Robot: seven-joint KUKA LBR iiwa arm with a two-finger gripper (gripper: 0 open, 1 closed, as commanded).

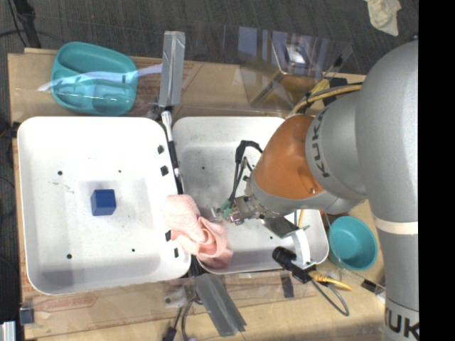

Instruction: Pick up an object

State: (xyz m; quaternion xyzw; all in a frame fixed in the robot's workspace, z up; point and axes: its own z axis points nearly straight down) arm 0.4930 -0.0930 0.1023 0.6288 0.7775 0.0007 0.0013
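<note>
A small blue cube [104, 201] lies in the left bin [43, 148], a little left of its middle. A crumpled pink cloth [200, 231] hangs over the front left corner of the right bin [206, 137], partly on the divide between the two bins. My gripper [232, 212] is low inside the right bin, just right of the cloth's upper edge and close to it. The orange wrist band and grey arm cover most of the bin's right half. I see nothing held.
A teal scoop [92, 77] rests on the bench behind the left bin. A teal bowl [353, 241] sits outside the right bin's front right corner. A pale crumpled rag [380, 9] lies on the floor far back right.
</note>
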